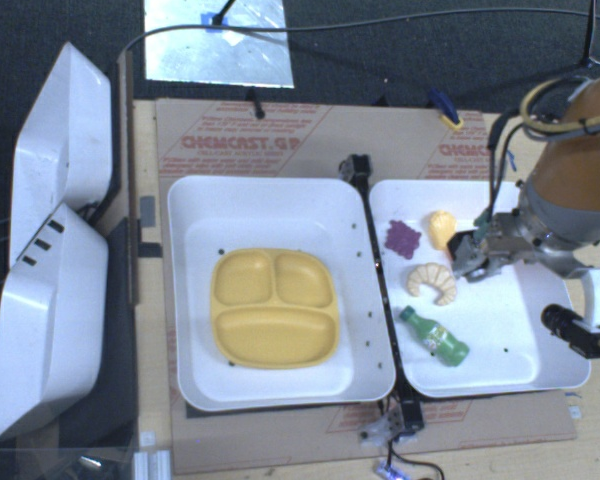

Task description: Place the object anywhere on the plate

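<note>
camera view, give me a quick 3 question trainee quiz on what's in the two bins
1. True or false: the yellow plate lies in the left bin.
2. Which item lies nearest the gripper? A) green bottle B) croissant C) purple grapes
3. How many toy items lie in the right bin?

Key: 1 true. 2 B. 3 four: the grapes, the croissant, the bottle and a pale yellow piece.
</note>
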You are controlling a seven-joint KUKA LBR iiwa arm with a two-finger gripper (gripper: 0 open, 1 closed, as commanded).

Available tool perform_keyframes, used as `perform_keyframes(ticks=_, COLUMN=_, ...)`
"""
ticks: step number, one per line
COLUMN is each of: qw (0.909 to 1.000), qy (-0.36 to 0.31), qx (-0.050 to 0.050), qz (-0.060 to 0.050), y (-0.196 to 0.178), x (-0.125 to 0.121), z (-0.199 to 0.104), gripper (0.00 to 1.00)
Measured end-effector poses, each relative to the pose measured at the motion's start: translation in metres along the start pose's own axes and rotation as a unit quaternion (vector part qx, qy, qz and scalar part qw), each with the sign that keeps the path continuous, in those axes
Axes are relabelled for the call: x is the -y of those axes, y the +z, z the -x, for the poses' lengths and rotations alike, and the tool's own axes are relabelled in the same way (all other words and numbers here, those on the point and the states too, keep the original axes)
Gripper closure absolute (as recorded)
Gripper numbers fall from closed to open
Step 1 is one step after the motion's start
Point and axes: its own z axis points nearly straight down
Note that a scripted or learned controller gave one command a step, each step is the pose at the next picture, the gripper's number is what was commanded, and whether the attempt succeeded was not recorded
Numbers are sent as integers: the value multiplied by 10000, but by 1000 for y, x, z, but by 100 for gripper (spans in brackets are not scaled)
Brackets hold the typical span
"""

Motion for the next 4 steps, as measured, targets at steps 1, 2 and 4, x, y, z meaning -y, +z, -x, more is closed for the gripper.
perform_keyframes(ticks=1, qw=10000, qy=-2, qx=-2, qz=1, y=-6, x=1, z=-53, gripper=100)
perform_keyframes(ticks=2, qw=10000, qy=-3, qx=-2, qz=1, y=-8, x=5, z=-106, gripper=100)
perform_keyframes(ticks=4, qw=10000, qy=-1, qx=2, qz=-10, y=19, x=7, z=-204, gripper=100)
